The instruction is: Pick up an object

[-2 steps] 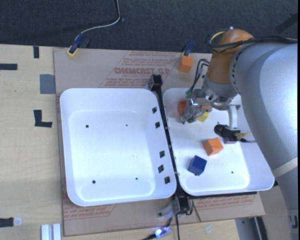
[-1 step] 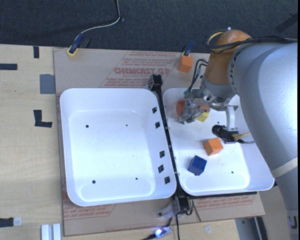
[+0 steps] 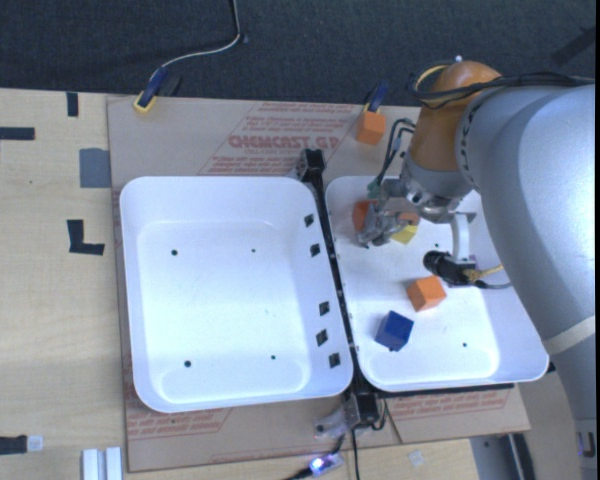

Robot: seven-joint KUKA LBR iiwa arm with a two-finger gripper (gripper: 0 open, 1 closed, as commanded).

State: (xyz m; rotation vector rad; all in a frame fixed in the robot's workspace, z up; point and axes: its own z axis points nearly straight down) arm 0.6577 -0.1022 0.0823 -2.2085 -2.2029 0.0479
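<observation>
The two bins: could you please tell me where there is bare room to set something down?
The left bin has a bare floor wall to wall. In the right bin, it is crowded at the far end around the gripper; the orange cube and blue cube sit mid-floor, leaving the near right corner free.

White bins [image 3: 220,193]; blue cube [image 3: 394,330], orange cube [image 3: 427,292].

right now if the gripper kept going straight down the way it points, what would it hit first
Most likely the red block beside the gripper in the right bin, or the yellow piece by it; depth is unclear from this slanted view.
</observation>
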